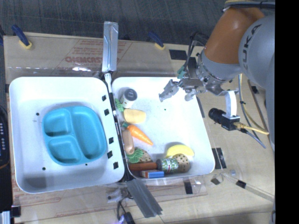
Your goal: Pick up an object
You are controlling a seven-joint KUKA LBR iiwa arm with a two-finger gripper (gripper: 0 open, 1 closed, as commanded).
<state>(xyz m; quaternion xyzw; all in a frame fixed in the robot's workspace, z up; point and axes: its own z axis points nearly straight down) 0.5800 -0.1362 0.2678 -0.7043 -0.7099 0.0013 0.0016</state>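
Note:
My gripper (176,96) hangs over the upper right part of the right bin (198,125). Its two fingers stand apart, open, with nothing between them. The bin's objects lie to the left of and below it: a small grey-capped jar (129,95), a pale yellow block (134,115), an orange carrot (140,133), a tan bread roll (128,142), a yellow wedge (180,150), a dark bottle with a speckled end (172,164), and a small orange and blue box (152,174). All of them are apart from the gripper.
The left bin (23,92) holds a blue divided tray (74,134). A metal strip (110,45) rises at the divide between the bins. A black cable connector (223,118) hangs right of the right bin.

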